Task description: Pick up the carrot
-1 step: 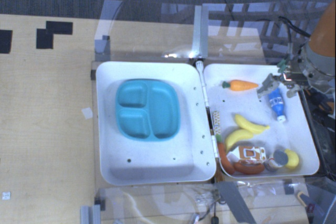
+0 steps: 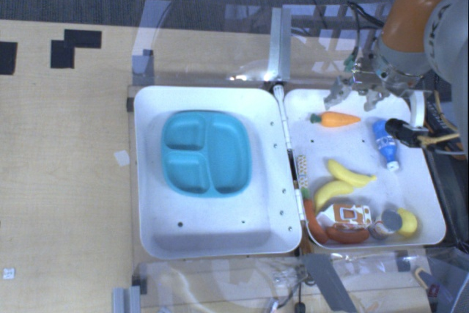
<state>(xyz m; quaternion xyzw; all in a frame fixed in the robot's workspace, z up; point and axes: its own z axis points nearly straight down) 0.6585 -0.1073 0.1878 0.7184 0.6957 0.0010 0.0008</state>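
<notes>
An orange carrot [image 2: 338, 120] with a green stem end lies on its side at the back of the right bin [image 2: 419, 183], stem pointing left. My gripper [image 2: 357, 94] hangs just above and behind it, slightly to the right, fingers spread and nothing between them. The grey arm with its orange band reaches in from the upper right.
In the right bin lie a blue bottle [image 2: 385, 144], two bananas [image 2: 343, 182], a red packet [image 2: 343, 221], and a yellow item [image 2: 407, 223] beside a grey-lidded can [image 2: 390, 220]. The left bin [image 2: 157, 223] holds a blue divided plate [image 2: 207, 153]. Clear posts stand behind the bins.
</notes>
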